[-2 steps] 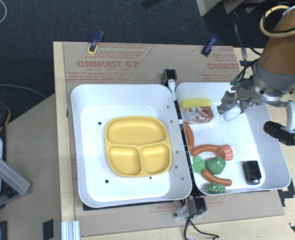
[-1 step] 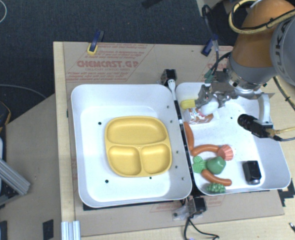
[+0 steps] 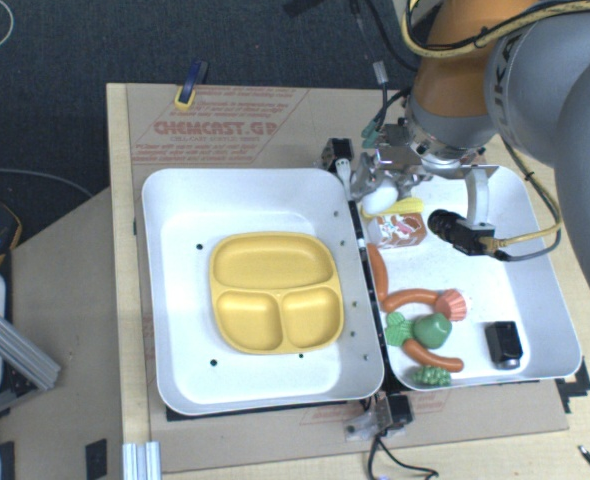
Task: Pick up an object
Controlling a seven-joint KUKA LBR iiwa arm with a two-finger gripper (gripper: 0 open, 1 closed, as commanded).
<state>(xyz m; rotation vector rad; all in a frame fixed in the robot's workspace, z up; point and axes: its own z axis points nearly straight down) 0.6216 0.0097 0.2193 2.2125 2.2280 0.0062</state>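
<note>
Against the near wall of the right shallow white bin (image 3: 540, 278) lies a small green knobbly toy vegetable (image 3: 432, 376), touching a short orange toy sausage (image 3: 437, 358) just beyond it. To their right, apart from them, sits a small black rectangular block (image 3: 503, 343). Next farther come a round green toy fruit (image 3: 434, 330) and, to its left, a green leafy piece (image 3: 396, 327). Both touch a long curved orange-red toy sausage (image 3: 415, 299), whose right end meets a pinkish lump (image 3: 455, 305). A thin orange stick (image 3: 376, 268) lies along this bin's left wall. At the same depth, the left shallow white bin (image 3: 175, 268) holds a yellow plastic tray with three compartments (image 3: 275, 291). The tray lies flat near the bin's centre, with one long compartment on the far side and two smaller ones on the near side. Farther in the right bin, a red-and-white packet (image 3: 400, 230) lies near the left wall, with a yellow piece (image 3: 412, 206) touching its far edge. A white rounded object (image 3: 379, 202), the thing closest to the gripper (image 3: 383, 176), sits just left of the yellow piece in the bin's far left corner. The gripper hangs directly over it, at or very near contact; whether it is wide, narrow or gripping cannot be told. Beyond both bins lies a brown cardboard sheet printed with red lettering (image 3: 215, 123), with a blue-and-yellow clip (image 3: 188, 86) at its far edge.
</note>
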